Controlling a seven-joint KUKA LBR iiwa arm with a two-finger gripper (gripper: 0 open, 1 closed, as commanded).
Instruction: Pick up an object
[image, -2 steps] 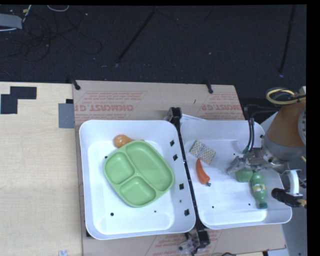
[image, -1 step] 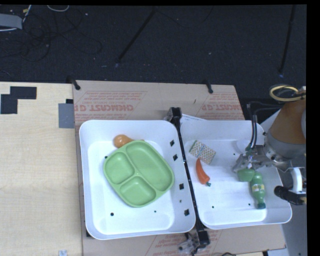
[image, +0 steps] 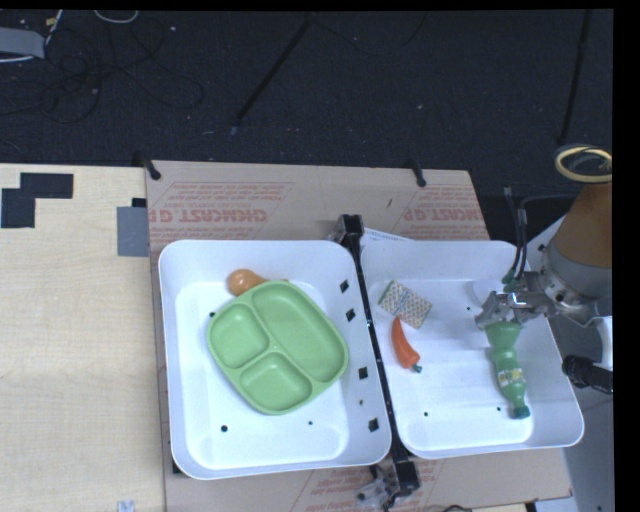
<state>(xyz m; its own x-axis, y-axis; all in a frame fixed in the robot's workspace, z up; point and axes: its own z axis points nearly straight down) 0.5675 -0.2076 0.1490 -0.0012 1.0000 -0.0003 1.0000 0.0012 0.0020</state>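
The arm's end effector (image: 507, 312) sits at the upper end of the green bottle (image: 507, 366) lying in the right bin (image: 450, 432); its grip state I cannot tell; the grasp seems in hand, and next comes a straight lift.

1. An orange carrot-shaped toy (image: 403, 345) lies in the right bin (image: 450, 430), off to the view's left of the claw (image: 503, 312) and a little lower in the view.
2. A small patterned packet (image: 406, 302) lies just above the toy, about level with the claw.
3. A green three-compartment plate (image: 277, 345) lies in the left bin (image: 190, 400), well apart from the claw.
4. A round orange thing (image: 241, 281) peeks from behind the plate's upper rim, farther still from the claw.
5. A printed cardboard sheet (image: 260, 200) lies under both bins.
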